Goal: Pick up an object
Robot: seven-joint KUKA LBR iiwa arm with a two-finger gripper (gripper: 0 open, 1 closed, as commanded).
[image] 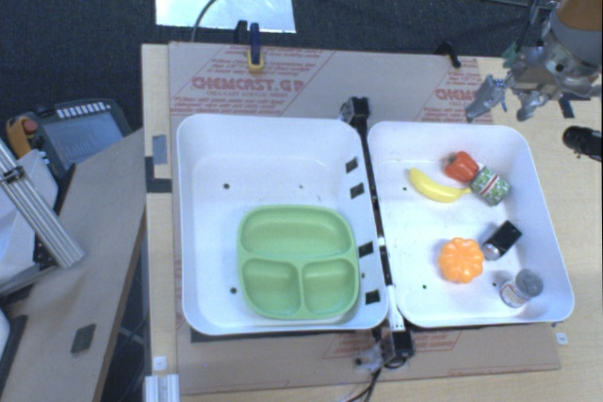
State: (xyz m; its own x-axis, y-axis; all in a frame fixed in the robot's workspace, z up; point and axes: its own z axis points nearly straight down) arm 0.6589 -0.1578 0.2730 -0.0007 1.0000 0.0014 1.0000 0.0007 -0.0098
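Observation:
The right bin (415,306) holds a yellow banana (436,187), a red pepper (461,167), a green-labelled can (490,185), an orange pumpkin (461,260), a small black block (502,239) and a grey-lidded jar (520,286). My gripper (507,101) hangs above the far right corner of that bin, over the bench's back edge, with its two fingers spread apart and nothing between them. It is well behind and above the pepper and the can.
The left bin (203,202) carries a green three-compartment plate (298,261). A black clip strip (369,202) runs along the seam between the bins. A yellow-and-blue clamp (254,47) stands at the cardboard's back edge. A teach pendant (80,136) lies on the left table.

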